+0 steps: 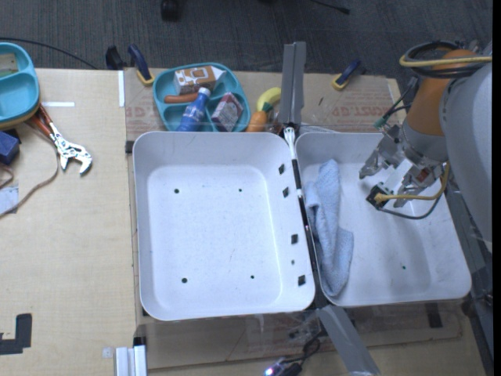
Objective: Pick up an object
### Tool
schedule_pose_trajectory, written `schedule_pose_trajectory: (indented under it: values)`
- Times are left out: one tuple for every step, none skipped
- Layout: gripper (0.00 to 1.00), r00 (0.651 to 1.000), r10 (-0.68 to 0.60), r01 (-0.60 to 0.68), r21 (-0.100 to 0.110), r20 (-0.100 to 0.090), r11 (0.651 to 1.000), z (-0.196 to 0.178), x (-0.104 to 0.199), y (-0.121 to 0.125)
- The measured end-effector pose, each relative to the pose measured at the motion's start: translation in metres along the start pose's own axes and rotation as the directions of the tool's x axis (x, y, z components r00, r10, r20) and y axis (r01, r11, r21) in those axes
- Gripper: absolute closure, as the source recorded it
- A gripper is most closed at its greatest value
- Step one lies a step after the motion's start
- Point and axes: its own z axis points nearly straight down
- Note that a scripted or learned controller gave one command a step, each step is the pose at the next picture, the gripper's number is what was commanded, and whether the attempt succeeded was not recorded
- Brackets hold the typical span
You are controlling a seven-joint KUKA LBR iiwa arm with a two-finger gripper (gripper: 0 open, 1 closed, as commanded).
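Two shallow white bins sit side by side on the bench [70,233]. The left bin [156,233] has only a few small dark marks on its floor. The right bin [407,284] holds a crumpled light-blue cloth [329,225] — it lies along the bin's left wall, running from near the back edge down toward the front left corner, with its lower end bunched against the wall.

The grey arm [470,131], with its orange band [427,100], reaches over the right bin's back right corner. The gripper [391,180] hangs low above the back right part of that bin, well apart from the cloth. Its jaws look spread, and nothing is seen between them; the white floor of the bin shows beneath. A yellow and black cable [415,202] loops by the wrist.

Behind the bins, along the bench's back edge, a teal divided tray [166,92] carries a small box [194,77], a blue bottle [192,110], a dark packet [227,112] and a red sausage-shaped item [178,98]. Just beside the tray's right rim lie a toy carrot [257,121] and a yellow banana-like piece [268,98]. A grey upright post [293,81] stands between the two bins at the back.

On the bench's left side lies a metal wrench [70,153], near another teal tray [16,84] at the left edge. Blue and yellow clamps [141,65] grip the back edge.
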Motion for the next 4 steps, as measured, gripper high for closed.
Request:
schedule_pose_trajectory:
  values:
    - [0.0, 0.991, -0.132, 0.132, 0.001, -0.003, 0.991, 0.008, -0.035, -0.018]
    - [0.0, 0.996, -0.084, 0.084, 0.0, -0.004, 0.996, 0.009, -0.031, -0.022]
    - [0.0, 0.999, 0.045, -0.045, 0.0, -0.003, 0.999, -0.105, -0.086, -0.011]
    - [0.0, 0.983, 0.185, -0.185, 0.002, -0.003, 0.983, 0.01, -0.055, -0.065]
